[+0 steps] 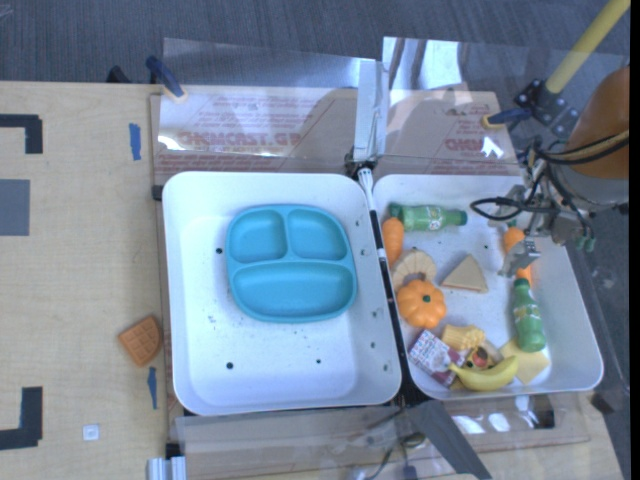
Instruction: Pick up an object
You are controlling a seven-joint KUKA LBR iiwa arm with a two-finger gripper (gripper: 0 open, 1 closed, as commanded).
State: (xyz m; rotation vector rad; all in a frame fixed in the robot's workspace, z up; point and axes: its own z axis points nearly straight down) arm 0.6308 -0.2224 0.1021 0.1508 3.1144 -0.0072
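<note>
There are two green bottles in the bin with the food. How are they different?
The top bottle lies sideways along the bin's far end, next to the carrot. The right bottle runs lengthwise down the right side, its lower end by the banana. The top one's label looks white; the right one's looks yellowish. Both are green and lying flat.

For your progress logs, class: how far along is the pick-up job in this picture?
Done: the claw has reached into the right bin. In hand: it hangs just above a green bottle, beside a small orange piece. Left: nothing is visibly gripped, so grasping and lifting remain.
</note>
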